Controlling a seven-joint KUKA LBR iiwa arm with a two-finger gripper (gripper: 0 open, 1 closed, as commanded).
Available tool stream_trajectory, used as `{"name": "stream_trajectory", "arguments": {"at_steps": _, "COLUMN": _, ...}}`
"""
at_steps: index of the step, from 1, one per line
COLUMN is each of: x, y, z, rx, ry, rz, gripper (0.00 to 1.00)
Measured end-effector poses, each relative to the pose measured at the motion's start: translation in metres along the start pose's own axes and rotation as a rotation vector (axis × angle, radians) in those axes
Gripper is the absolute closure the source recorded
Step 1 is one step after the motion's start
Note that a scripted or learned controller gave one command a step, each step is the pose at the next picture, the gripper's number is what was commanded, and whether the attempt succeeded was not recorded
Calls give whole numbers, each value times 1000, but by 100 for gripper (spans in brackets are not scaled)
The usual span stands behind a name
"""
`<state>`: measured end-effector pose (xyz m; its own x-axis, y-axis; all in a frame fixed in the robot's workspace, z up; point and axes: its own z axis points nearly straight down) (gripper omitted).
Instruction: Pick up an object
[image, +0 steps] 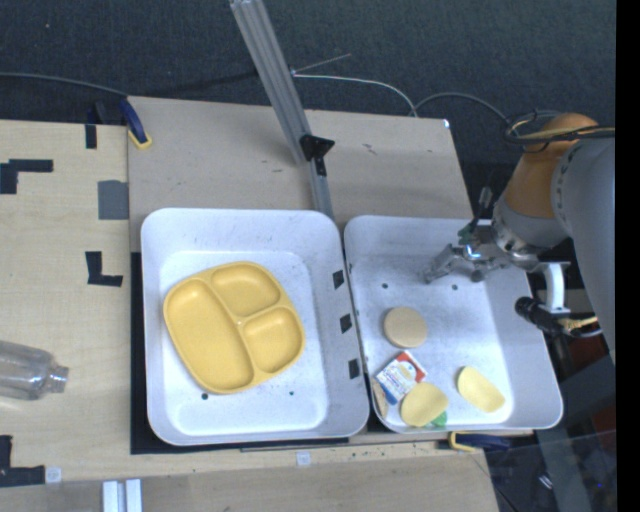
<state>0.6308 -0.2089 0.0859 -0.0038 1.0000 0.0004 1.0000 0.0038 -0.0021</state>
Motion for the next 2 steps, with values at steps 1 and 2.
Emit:
{"name": "stream_trajectory", "arguments": {"at_steps": 1, "x": -1, "y": -59, "z": -76, "rx": -3, "ry": -1, "rz": 5, "gripper": 0}}
{"name": "stream_trajectory", "arguments": {"at_steps": 2, "x": 0, "y": 3, "z": -80, "rx": -6, "ry": -1, "rz": 0, "gripper": 0}}
